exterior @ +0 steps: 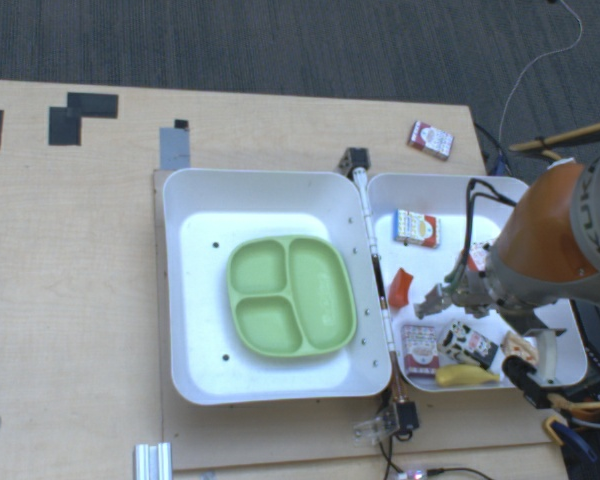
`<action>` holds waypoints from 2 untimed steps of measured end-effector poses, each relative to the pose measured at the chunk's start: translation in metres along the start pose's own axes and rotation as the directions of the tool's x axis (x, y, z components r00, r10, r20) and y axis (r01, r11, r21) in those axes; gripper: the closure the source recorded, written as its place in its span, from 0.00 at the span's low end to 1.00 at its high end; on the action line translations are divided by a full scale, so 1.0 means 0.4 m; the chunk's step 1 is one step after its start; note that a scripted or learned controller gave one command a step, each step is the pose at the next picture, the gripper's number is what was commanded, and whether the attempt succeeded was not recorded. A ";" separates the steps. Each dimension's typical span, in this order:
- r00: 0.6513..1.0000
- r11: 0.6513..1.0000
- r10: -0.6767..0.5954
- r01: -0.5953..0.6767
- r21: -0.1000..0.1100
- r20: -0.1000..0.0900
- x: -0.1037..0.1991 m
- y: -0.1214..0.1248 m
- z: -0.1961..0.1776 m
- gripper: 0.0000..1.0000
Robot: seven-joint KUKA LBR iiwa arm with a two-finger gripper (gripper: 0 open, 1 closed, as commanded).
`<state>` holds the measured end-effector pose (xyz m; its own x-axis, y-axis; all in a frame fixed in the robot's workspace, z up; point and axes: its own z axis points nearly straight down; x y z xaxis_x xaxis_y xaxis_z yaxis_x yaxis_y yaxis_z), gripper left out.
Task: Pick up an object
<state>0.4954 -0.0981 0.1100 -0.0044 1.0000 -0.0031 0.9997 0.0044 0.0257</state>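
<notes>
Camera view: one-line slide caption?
Arm's gripper hangs over the right bin of small items; green divided plate in left bin.

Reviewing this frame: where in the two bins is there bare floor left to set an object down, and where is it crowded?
Left bin: bare white floor rings the green divided plate, widest along its left. Right bin: a small bare strip above the red-white box. Crowded near the gripper, red item, packets and banana.

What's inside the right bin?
Right bin holds a small carton, a red piece, a packet, a black-and-white box and a banana. The arm covers its right half.
</notes>
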 end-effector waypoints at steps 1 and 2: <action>1.000 1.000 0.003 -0.003 0.016 -0.001 0.036 -0.017 0.057 0.00; 1.000 1.000 0.001 -0.001 0.010 -0.001 0.037 -0.010 0.028 1.00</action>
<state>0.4918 -0.0832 0.0986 -0.0035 1.0000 -0.0023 0.9999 0.0036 0.0157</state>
